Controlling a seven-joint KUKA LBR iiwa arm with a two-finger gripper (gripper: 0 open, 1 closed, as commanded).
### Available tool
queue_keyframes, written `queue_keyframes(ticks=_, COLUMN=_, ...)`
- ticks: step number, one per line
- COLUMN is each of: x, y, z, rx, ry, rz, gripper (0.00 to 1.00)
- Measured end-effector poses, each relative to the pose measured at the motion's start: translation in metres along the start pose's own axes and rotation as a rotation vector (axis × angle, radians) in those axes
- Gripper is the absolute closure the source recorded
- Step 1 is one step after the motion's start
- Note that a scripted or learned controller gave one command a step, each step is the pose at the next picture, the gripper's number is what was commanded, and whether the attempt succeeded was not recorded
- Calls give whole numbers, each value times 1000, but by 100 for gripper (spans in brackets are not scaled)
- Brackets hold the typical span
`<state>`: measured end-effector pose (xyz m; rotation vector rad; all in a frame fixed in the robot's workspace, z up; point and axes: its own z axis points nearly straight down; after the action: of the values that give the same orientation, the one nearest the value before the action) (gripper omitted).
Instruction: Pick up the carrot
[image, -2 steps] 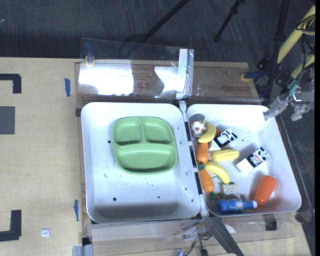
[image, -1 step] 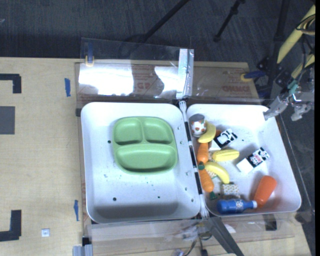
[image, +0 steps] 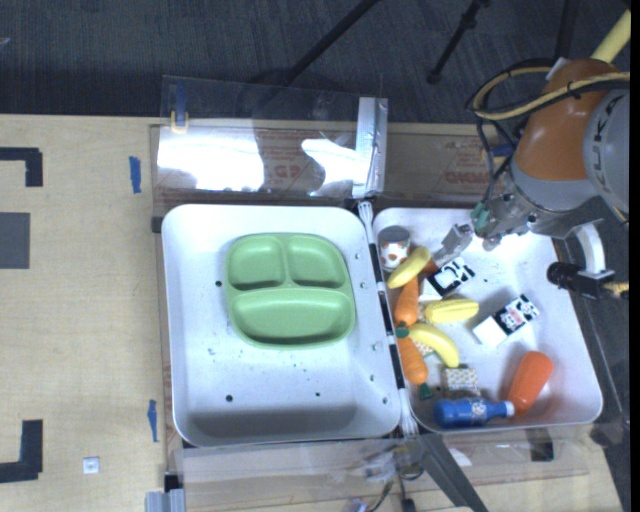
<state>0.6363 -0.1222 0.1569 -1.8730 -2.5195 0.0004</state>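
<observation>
Arm reaching in from upper right, gripper (image: 462, 238) low over right bin (image: 570, 400), finger state unclear, carrot (image: 410, 360) lower left.

Pale wooden bench (image: 80, 330) (dark floor (image: 250, 40))

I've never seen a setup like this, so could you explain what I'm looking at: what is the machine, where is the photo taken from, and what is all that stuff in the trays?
One camera fixed above a bench looks down at a slant. The grey and orange shape at the upper right is a robot arm; its gripper hangs over the right bin. Whether it grasps anything is unclear here. Its job is to pick up a carrot. Two orange carrots lie along that bin's left wall, among toy bananas, a blue bottle, an orange bottle and small black-and-white blocks. The left bin holds a green divided plate.
</observation>
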Motion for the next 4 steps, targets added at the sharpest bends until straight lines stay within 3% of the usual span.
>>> queue_keyframes(ticks=1, x=0, y=0, z=0, rx=0, ry=0, rz=0, gripper=0)
queue_keyframes(ticks=2, x=68, y=-39, z=-126, rx=-4, ry=-3, rz=-17, gripper=0)
queue_keyframes(ticks=3, x=113, y=-56, z=-27, rx=-2, ry=-1, rz=-179, gripper=0)
queue_keyframes(ticks=4, x=181, y=-85, z=-27, rx=0, ry=0, rz=-290, gripper=0)
